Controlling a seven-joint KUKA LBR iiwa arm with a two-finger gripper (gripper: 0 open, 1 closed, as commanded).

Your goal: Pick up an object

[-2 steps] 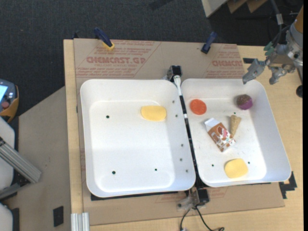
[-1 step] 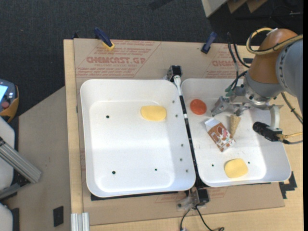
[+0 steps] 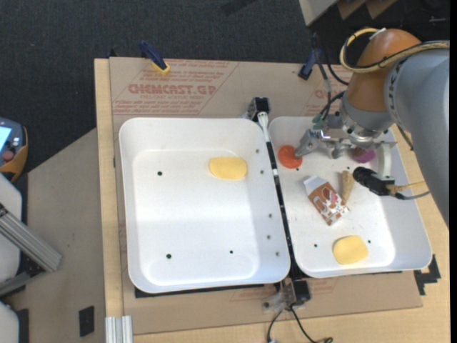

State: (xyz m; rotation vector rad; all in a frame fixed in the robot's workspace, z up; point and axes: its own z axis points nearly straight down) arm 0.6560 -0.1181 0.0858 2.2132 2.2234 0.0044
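Gripper (image 3: 335, 143) sits low in right bin (image 3: 407, 241); orange disc (image 3: 289, 156) lies just beside it at 9 o'clock. Finger state: can't tell, prob. hidden by wrist.

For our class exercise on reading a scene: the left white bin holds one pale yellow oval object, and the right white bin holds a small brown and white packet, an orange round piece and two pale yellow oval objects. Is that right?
Not quite. The right white bin holds one pale yellow oval object, not two, as the camera view shows. The rest stands: the left white bin holds one pale yellow oval object, and the small brown and white packet and the orange round piece lie in the right one.
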